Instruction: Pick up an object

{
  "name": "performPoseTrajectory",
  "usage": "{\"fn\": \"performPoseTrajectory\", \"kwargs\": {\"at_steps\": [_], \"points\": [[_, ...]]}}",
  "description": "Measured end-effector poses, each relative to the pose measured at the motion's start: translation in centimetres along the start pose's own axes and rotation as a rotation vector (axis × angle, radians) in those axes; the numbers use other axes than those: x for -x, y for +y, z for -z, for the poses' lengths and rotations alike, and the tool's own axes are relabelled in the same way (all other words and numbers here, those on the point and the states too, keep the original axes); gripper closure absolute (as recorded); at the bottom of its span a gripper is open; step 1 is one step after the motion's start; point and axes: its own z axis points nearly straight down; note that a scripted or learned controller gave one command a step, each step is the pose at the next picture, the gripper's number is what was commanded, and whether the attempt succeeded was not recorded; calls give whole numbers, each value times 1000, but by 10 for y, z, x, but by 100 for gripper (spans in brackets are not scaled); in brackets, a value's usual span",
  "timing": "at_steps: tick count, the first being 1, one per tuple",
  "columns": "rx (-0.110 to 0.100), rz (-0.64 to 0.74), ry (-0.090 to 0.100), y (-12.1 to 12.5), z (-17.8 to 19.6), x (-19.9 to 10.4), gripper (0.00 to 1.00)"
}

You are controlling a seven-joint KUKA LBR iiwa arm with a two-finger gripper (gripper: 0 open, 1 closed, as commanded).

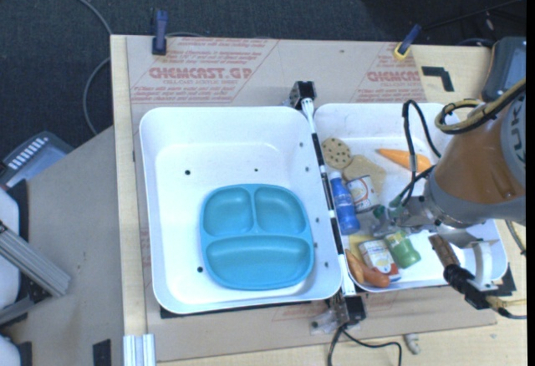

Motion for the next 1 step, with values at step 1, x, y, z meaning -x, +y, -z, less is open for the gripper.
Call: {"fn": "performPoseTrajectory", "kwargs": {"at_steps": [1], "points": [[-3, 2, 1, 38, 90, -83, 100]]}}
